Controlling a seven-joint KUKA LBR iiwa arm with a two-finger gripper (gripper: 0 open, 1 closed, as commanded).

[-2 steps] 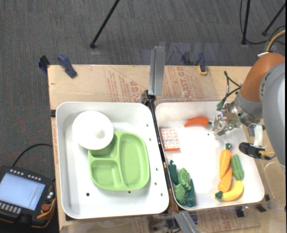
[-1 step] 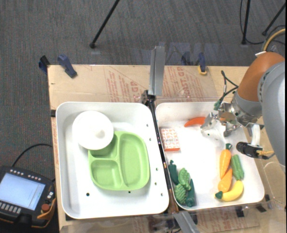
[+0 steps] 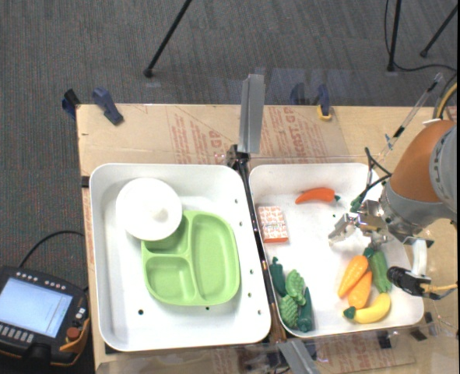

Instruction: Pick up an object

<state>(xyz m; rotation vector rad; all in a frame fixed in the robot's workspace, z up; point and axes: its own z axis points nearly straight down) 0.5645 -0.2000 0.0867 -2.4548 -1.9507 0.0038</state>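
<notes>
The right bin (image 3: 307,176) holds a red-orange pepper (image 3: 317,196) near its back, a small red-and-white box (image 3: 272,224) at its left, and green leafy toys (image 3: 293,296) at the front left. Two orange carrots (image 3: 356,279), a green cucumber (image 3: 380,269) and a yellow banana (image 3: 370,311) lie at the front right. My gripper (image 3: 348,228) hangs low over the right side of this bin, just behind the carrots and to the right of the box. Nothing shows held in it.
The left bin (image 3: 105,287) carries a green divided plate (image 3: 192,257) with a white bowl (image 3: 149,208) overlapping its back left corner. A grey upright bar (image 3: 251,119) stands behind the seam between the bins. A teach pendant (image 3: 31,310) lies on the floor at the left.
</notes>
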